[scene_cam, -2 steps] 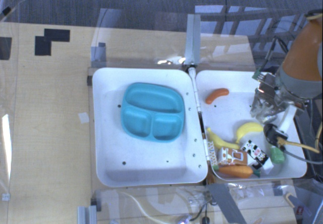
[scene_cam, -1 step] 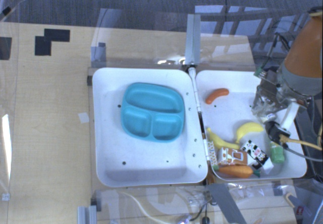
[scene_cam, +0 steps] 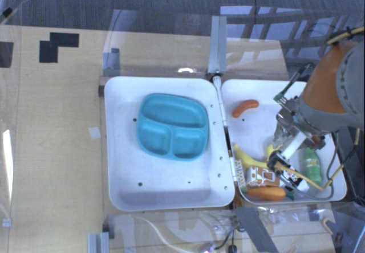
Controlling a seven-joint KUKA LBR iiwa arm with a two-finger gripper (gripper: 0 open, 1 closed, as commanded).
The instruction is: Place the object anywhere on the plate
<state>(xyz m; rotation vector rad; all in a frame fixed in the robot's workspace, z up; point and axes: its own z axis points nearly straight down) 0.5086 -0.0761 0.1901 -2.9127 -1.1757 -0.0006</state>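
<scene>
Bright, even overhead light. Left bin [scene_cam: 122, 132] is nearly blown out white, with a soft grey shadow across its lower part. Plate [scene_cam: 172, 126] throws a faint shadow at its lower edge. Small glare spot upper centre at bin rim, white reflection streak far left. Arm [scene_cam: 336, 86] at right slightly soft.

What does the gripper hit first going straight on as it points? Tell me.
Probably the yellow banana just beyond the gripper in the right bin; depth is unclear, so maybe bin floor instead.
</scene>
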